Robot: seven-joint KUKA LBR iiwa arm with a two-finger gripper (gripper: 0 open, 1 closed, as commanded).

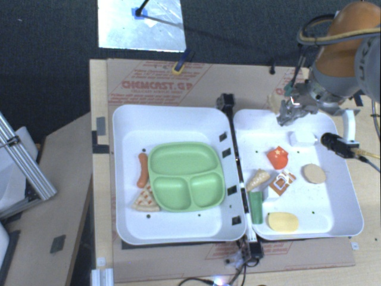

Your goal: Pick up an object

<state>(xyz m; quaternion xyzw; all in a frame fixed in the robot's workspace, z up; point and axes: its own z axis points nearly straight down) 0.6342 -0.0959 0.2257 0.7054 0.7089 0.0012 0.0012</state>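
My gripper [290, 114] hangs over the far edge of the right bin [345, 219], with the grey arm and its orange band reaching in from the upper right. Nothing shows held in it. Below it in that bin lie a small white block [302, 137], a red piece [277, 157], a tan round biscuit [314, 173], an orange-and-white box [282, 183], a beige cone-shaped piece [259, 179], a green stick [255, 206] and a yellow oval [283, 221]. The white block is the nearest to the gripper.
The left bin [128, 124] holds a green divided plate [184, 176], a sausage [143, 168] and a waffle-like wedge [145, 200]. A black divider [233, 154] runs between the bins. A shiny sheet [141, 16] lies beyond the bench.
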